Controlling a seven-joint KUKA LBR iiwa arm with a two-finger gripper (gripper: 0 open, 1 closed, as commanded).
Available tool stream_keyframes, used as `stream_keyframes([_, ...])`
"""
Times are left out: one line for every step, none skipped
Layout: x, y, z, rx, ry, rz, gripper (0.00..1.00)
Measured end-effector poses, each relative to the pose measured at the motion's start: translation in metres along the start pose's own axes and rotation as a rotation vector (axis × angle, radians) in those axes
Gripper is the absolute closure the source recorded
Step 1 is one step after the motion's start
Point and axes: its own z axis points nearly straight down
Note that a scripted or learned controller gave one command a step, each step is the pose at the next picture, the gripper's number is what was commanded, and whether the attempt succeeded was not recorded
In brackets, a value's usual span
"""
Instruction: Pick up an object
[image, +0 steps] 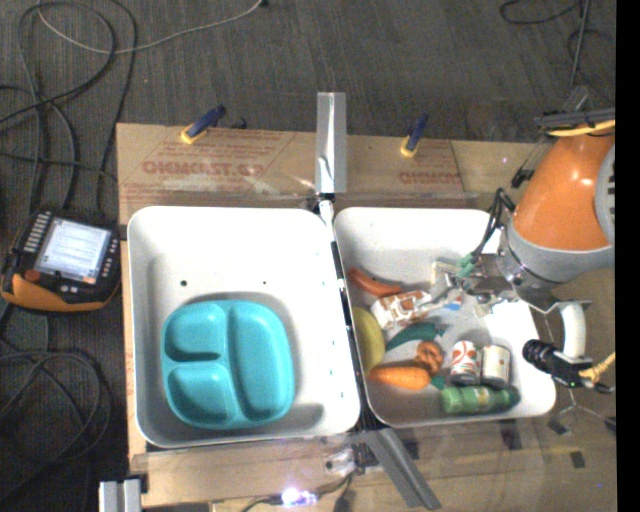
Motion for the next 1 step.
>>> stream_keyframes([0.0236, 0.0752, 0.1156, -0.003, -0.001, -0.121, 0.0])
